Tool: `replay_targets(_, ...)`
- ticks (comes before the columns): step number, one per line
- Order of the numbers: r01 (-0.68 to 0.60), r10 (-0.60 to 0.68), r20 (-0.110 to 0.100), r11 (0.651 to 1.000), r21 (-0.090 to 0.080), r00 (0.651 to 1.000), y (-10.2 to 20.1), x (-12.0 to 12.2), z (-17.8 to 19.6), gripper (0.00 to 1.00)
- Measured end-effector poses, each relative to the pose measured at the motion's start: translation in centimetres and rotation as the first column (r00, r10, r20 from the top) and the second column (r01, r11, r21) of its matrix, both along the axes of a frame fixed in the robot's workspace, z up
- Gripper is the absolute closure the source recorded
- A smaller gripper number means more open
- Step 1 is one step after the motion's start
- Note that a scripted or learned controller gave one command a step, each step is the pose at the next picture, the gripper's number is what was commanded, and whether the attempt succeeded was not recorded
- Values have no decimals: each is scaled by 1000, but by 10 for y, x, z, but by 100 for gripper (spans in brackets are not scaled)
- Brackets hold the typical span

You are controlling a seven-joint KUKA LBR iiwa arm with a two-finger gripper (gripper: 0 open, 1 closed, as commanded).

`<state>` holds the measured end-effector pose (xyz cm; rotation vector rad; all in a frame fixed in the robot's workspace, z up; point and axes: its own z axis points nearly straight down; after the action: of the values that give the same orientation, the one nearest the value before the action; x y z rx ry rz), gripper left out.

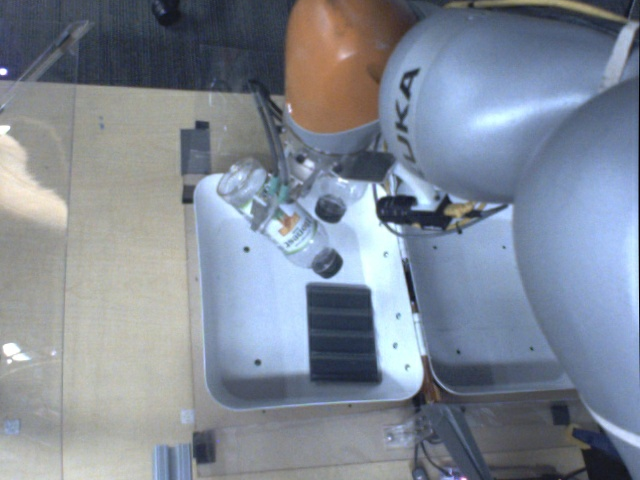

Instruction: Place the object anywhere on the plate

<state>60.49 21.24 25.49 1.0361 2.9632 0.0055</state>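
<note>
A clear plastic bottle (292, 232) with an orange-and-white label and a dark cap lies tilted in the far part of the left bin (225, 358). The black ridged plate (342, 333) lies flat in the near half of that bin, just below the bottle's cap. My gripper (278, 196) hangs under the orange wrist band, right over the bottle's upper end and touching or nearly touching it. The arm hides much of the gripper. A second clear, crumpled container (240, 181) lies against the bin's far left corner, beside the gripper.
A small dark round piece (330, 208) sits near the far wall of the left bin. The right bin (490, 363) lies mostly under the big grey arm. A glass sheet covers the bench at the left.
</note>
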Motion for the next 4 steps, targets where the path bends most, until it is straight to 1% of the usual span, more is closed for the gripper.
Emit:
replay_targets(1,-399,399,1,917,-2,917,-91,-39,2,100)
replay_targets(2,-130,130,0,992,-1,992,-107,-34,6,100)
replay_targets(3,-218,218,1,976,-1,976,-89,46,-29,100)
replay_targets(4,-230,230,4,973,-2,973,-132,23,42,100)
